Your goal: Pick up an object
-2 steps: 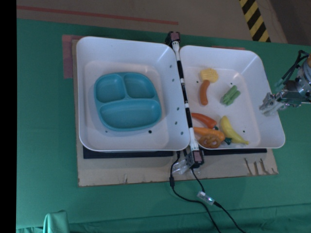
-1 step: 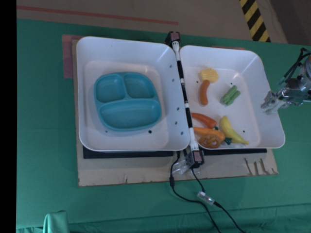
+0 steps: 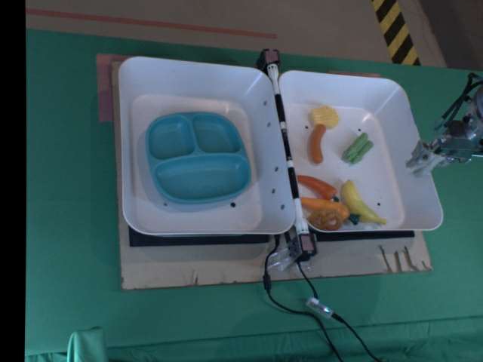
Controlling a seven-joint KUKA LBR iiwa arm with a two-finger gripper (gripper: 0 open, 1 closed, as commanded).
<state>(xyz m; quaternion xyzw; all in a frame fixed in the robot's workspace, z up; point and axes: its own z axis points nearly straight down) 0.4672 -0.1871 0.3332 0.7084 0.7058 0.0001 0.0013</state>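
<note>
Right-hand shallow white plastic bin [image 3: 392, 96] taken as landmark. Inside, toward its near-left corner: yellow plastic banana [image 3: 358, 204], touching orange toy pepper [image 3: 329, 216], beside red-orange chilli [image 3: 317, 185]. Nearer its middle: green bean pods [image 3: 358, 148], sausage [image 3: 317, 143], corn piece [image 3: 324, 115]. Just beyond its right rim: metal end effector [image 3: 424, 161], nothing gripped; how far open, cannot tell.

The arm comes in from three o'clock, low at the frame's edge. Its gripper [image 3: 423, 162] points toward nine o'clock, tilted slightly down, pale fingers standing a little apart with nothing between them.
</note>
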